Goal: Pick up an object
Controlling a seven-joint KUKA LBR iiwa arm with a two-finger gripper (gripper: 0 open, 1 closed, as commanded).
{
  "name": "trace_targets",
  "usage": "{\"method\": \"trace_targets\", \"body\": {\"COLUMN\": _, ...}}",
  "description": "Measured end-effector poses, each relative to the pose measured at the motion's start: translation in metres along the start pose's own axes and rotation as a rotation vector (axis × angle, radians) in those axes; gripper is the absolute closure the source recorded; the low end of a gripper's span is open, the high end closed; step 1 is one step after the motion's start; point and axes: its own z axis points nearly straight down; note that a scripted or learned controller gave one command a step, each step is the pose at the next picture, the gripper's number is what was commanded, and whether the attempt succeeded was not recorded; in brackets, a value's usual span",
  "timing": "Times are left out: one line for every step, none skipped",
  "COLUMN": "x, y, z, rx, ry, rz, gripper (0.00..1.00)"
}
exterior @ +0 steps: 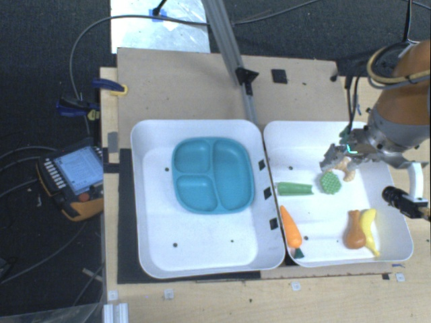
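Your gripper point(339, 156) hung low just above the green knobbly ball point(330, 182), apparently lined up for a pick there; whether it was open or closed, I could not tell. Left of that ball lay a green pod point(294, 189), below-left a carrot point(290, 226), below-right a banana point(370, 229).

two white bins point(202, 264), one blue plate point(213, 174), one carrot point(290, 227), one green bean point(294, 189), one green ball point(330, 182), one banana point(370, 229), one orange toy point(354, 233).
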Motion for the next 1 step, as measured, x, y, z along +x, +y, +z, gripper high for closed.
{"method": "trace_targets", "body": {"x": 0.0000, "y": 0.0005, "z": -0.0007, "rx": -0.002, "ry": 0.000, "rz": 0.000, "gripper": 0.00}}
